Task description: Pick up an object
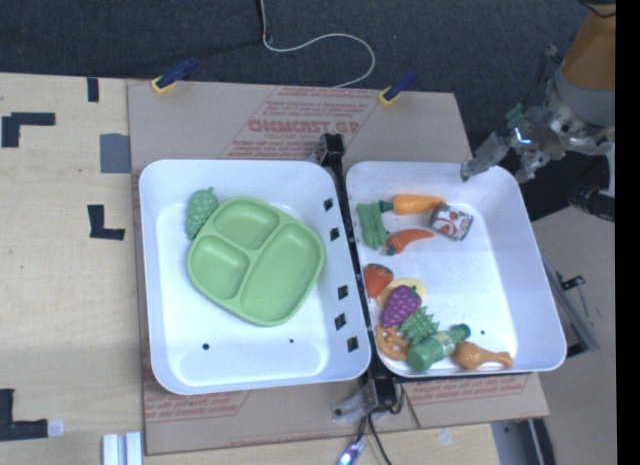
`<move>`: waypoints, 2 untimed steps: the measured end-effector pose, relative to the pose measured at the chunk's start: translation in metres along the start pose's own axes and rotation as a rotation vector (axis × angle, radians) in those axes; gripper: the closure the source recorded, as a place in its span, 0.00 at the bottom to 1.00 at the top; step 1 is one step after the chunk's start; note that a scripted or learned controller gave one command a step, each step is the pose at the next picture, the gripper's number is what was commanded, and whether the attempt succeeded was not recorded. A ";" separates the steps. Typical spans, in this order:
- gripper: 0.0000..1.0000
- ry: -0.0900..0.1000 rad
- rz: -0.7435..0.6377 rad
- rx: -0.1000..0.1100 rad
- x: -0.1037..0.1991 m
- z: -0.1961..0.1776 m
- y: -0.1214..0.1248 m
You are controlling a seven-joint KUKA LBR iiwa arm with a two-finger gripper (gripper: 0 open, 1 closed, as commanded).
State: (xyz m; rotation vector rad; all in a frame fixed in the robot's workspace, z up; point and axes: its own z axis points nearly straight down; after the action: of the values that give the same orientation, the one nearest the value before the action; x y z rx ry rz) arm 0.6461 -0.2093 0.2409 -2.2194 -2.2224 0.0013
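Claw (478,163) sits at far-right corner of right bin (525,243), just over the rim, arm (585,73) coming in from the right w/ orange band up top. Can't tell if claw is released or clenched; dark tip too small and blurred. Nothing seen betw. its tips.

Right bin as landmark:
- Small can (451,221), red/white label, lying on its side, nearest item to claw, bare bin floor betw. them.
- Carrot (415,203) just left of can; 2nd orange-red veg (408,241) below it; green beans (371,224) beside bin's left wall.
- Red tomato-like piece (377,278) lower along left wall, yellow piece (408,289) touching purple grapes (398,306).
- Near-left corner crowded: green leafy item (420,325), green veg (432,350), orange squash-like piece (480,357), all packed close, some overlapping.
- Right half of bin floor mostly bare.

Left bin (165,253), alongside right bin, clips on shared wall: green divided plate (256,261) w/ green bumpy item (201,209) touching plate's far-left edge.

Both bins on cardboard sheet (290,118) on bench (60,283). White cable (310,45) loops on dark floor beyond cardboard.
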 end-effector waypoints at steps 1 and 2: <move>0.00 -0.002 -0.004 -0.015 0.049 -0.138 -0.052; 0.00 -0.005 0.000 -0.021 0.059 -0.305 -0.112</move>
State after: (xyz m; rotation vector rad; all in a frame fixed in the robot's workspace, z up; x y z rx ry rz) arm 0.5340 -0.1507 0.5460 -2.2316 -2.2357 -0.0166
